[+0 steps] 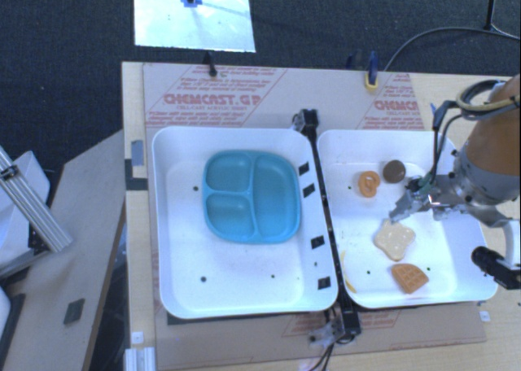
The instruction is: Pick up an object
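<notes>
Pale, lobed bread slice [395, 241] lies flat beneath the hand [404, 206].

Four small food-like pieces, all lying flat in the white bin [456, 284] at the right of the frame. Toward the bin's upper middle, an orange ring-shaped piece [368, 184], like a tiny pretzel or doughnut, standing just left of a dark brown round piece [394, 171], close beside it, contact not clear. Lower down, near the bin's centre, a pale cream toast-shaped slice [395, 241], tilted slightly. Below and a little right of that, close to the bin's lower edge, an orange-brown waffle-like wedge [409, 278], apart from the slice.
</notes>
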Controlling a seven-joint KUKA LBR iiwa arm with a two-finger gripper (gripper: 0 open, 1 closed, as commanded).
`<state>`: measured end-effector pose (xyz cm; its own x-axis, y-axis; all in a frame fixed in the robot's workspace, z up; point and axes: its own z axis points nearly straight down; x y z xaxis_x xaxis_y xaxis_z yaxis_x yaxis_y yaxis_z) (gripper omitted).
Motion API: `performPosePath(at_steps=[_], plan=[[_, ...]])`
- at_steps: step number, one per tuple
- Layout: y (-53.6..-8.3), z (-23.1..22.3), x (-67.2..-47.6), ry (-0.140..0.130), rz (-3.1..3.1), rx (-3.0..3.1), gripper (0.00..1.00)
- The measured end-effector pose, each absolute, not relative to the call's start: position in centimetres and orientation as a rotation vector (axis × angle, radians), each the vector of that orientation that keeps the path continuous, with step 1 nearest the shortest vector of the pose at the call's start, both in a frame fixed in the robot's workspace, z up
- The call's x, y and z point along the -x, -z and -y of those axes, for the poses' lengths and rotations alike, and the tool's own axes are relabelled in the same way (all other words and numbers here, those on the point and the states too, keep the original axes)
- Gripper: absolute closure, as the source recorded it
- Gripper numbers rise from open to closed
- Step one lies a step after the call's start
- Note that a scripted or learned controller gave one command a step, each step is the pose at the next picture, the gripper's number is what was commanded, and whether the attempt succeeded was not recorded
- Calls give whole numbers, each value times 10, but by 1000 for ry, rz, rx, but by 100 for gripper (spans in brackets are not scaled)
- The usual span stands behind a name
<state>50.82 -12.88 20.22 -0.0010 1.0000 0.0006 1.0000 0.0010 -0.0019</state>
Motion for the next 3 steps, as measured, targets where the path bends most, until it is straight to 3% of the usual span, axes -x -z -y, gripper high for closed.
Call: performPosePath(at_steps=[2, 3], plan=[[-92, 121, -507, 0, 2222, 2219, 0], [-105, 122, -508, 3, 2224, 2224, 100]])
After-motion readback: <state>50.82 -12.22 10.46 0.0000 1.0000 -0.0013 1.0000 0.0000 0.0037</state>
